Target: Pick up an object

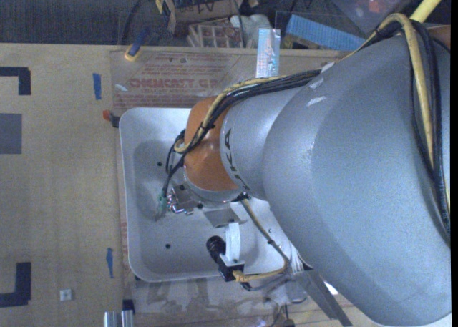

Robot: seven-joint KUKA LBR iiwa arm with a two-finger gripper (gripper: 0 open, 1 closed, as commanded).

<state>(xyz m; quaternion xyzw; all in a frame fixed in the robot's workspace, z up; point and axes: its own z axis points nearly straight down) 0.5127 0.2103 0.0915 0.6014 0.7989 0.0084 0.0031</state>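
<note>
1. camera view from above: grey arm (343, 161) over the white bin (136, 139), gripper (170, 202) low near the bin floor, toward its left part.
2. impossible to tell whether open or closed; hidden under the orange wrist.
3. small greenish thing (160, 201) right at the gripper tip; too blurred to say if touching or held.
4. probably light and small, maybe sliding easily on the smooth floor; better to take across its narrow middle, gently.

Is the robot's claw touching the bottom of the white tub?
Cannot tell. In the camera view the gripper hangs low over the white bin, but the wrist hides its tips.
</note>
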